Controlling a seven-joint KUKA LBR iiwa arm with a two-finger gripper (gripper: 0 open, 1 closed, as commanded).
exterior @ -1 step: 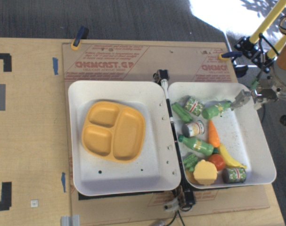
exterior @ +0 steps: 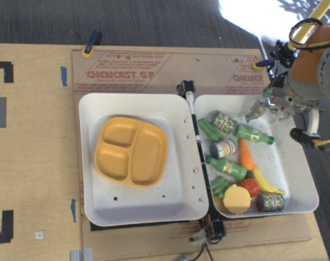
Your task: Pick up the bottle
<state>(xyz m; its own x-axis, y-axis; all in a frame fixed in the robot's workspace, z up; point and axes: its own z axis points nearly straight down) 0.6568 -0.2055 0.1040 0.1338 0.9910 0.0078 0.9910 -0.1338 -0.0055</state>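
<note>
From above, the gripper [exterior: 261, 111], its state impossible to tell, hovers at the right bin's [exterior: 303, 170] far edge, just beside a small green bottle [exterior: 254, 135] lying flat, probably light, rigid and slippery, best pinched across its body.

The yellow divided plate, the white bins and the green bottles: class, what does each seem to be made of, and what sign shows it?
Yellow divided plate: likely moulded plastic, matte, one even colour, rounded compartments. White bins: probably thin formed plastic, smooth, with soft rolled rims. Green bottles: seemingly glossy toy plastic, with highlights and printed labels. The brown sheet beneath looks like printed cardboard.
</note>
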